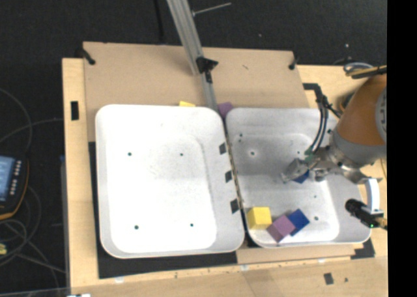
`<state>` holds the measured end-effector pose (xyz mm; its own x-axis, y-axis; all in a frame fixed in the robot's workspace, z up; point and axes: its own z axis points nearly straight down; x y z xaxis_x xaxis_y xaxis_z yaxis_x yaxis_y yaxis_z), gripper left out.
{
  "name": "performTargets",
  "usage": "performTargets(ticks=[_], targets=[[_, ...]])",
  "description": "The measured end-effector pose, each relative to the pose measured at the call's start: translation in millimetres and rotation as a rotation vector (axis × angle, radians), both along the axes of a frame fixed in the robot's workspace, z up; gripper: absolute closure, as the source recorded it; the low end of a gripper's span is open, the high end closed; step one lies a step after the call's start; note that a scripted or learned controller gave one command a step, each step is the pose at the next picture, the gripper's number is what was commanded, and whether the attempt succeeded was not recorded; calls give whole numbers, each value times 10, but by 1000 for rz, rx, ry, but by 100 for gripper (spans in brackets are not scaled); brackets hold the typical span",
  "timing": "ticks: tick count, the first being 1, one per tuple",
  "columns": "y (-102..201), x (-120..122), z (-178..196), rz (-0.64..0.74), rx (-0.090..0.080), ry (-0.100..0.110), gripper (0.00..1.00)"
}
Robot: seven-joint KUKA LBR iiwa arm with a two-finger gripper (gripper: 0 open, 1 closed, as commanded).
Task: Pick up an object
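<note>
My gripper is low in the middle of the right bin, at the end of the grey and orange arm that reaches in from the right. A small blue piece shows right at the gripper's tip, partly hidden by it; I cannot tell whether it is held. Near the right bin's front wall lie a yellow cube, a purple block and a blue block, the last two touching.
The left bin stands beside the right one, a row of black clips between them. A yellow piece and a purple piece lie behind the bins' back rims. A slanted metal pole comes down to the back middle.
</note>
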<state>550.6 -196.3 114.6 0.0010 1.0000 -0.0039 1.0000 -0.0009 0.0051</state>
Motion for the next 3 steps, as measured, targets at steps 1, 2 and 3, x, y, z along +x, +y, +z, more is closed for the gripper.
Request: performTargets(ticks=[1,2,3], targets=[[211,160,-174,4,2,1,0],[187,700,-165,5,2,-1,0],[329,231,-176,-1,3,6,0]])
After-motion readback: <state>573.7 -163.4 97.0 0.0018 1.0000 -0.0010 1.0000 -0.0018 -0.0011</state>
